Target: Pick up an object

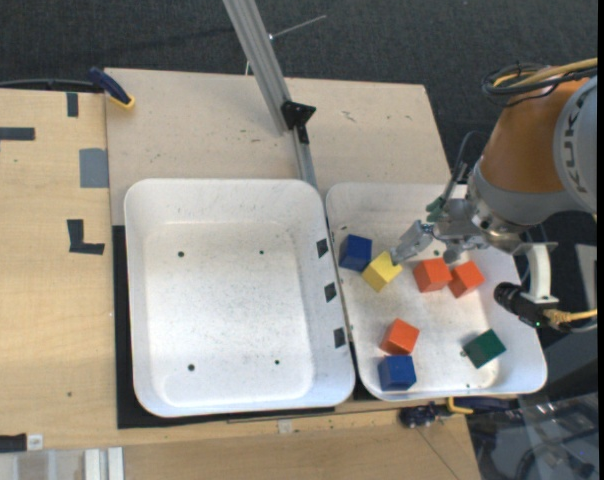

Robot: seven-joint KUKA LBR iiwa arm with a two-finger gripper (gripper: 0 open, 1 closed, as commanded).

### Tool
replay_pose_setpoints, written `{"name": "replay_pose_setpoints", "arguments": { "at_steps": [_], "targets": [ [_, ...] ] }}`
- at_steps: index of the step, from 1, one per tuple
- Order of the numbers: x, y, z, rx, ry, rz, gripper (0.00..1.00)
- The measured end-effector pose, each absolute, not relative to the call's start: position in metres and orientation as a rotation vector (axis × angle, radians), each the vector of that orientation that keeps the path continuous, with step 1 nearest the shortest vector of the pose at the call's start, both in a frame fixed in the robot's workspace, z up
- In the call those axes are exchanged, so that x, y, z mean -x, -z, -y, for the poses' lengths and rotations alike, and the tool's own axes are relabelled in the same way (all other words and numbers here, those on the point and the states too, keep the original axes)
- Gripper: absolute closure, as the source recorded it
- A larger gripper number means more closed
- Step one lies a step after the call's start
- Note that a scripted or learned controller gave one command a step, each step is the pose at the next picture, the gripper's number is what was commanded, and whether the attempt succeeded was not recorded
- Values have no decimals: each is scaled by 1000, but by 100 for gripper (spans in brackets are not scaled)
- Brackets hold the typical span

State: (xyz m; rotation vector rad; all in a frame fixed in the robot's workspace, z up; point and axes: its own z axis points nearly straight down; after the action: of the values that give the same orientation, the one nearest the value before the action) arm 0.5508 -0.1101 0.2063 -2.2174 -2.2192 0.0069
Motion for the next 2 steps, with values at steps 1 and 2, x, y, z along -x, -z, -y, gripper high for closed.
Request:
{"name": "replay_pose_setpoints", "arguments": {
  "at_steps": [1,2],
  "targets": [
    [-558,-158,109,2217,-7,2219,0],
    [-556,-94,112,2217,-8,2218,0]
  ]
}}
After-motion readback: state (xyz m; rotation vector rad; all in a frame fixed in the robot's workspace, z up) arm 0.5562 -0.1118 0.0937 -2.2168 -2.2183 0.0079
